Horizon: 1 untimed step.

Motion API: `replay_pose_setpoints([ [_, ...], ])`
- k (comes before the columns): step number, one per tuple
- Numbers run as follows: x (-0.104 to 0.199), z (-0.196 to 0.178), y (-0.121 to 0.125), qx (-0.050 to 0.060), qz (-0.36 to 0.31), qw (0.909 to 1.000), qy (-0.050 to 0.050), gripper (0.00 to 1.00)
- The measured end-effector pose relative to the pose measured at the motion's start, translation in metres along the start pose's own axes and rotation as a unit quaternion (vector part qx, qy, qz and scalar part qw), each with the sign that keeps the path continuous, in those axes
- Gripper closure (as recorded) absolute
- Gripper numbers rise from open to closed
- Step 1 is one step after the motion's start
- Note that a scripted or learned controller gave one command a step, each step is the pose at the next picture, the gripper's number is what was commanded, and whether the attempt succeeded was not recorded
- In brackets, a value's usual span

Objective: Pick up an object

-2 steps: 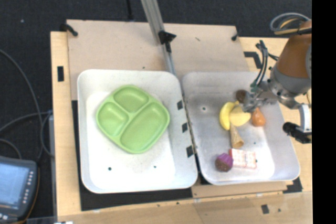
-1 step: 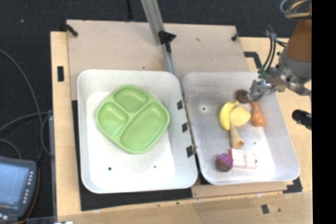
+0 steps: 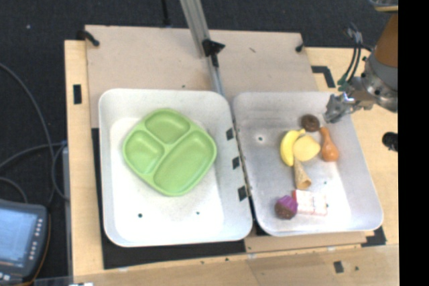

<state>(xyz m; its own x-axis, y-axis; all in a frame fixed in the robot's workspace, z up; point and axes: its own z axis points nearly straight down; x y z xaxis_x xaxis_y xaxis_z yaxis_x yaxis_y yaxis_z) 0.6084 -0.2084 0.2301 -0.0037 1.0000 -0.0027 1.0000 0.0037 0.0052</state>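
Several small toy foods lie in the right bin: a brown round piece, a yellow banana, a pale yellow slice, an orange carrot, a tan cone, a purple piece and a white and red box. My gripper hangs at the bin's upper right edge, just right of the brown piece and above the carrot. Nothing shows between its fingers.
The left bin bears a green divided plate. A metal pole slants up from the gap between the bins at the back. A screen device sits off the bench at lower left.
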Motion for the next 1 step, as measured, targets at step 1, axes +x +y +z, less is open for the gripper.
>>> replay_pose_setpoints([
  [1,0.0522,-0.0133,-0.0071,0.002,-0.001,1.0000,0.002,1.00],
])
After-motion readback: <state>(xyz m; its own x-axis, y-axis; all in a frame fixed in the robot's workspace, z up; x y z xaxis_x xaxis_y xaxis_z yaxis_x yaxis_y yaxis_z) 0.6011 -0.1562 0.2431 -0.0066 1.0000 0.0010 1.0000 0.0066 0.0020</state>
